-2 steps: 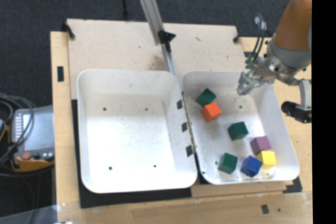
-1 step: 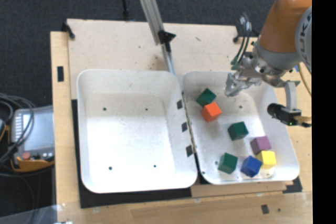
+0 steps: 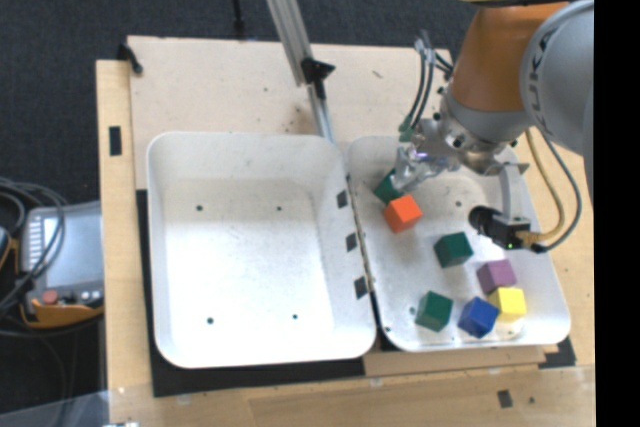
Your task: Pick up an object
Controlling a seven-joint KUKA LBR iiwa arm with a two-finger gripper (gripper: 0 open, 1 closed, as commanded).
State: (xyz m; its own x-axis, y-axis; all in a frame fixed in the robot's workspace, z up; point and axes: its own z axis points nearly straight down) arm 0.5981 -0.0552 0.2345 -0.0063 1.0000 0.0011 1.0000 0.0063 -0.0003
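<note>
Right of centre, the gripper (image 3: 408, 177) hovered low over an orange block (image 3: 403, 211); its grip I couldn't tell.

One fixed overhead camera looks slantwise down on both bins (image 3: 160, 215).

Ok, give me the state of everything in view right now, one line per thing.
gripper: low over the right bin's upper left, at the dark green and orange blocks
dark green block: by the gripper tip, partly hidden
orange block: resting tilted just below the tip
green block: loose, mid-bin
second green block: loose, near the front wall
blue block: touching the yellow block
yellow block: resting below the purple block
purple block: loose
</note>
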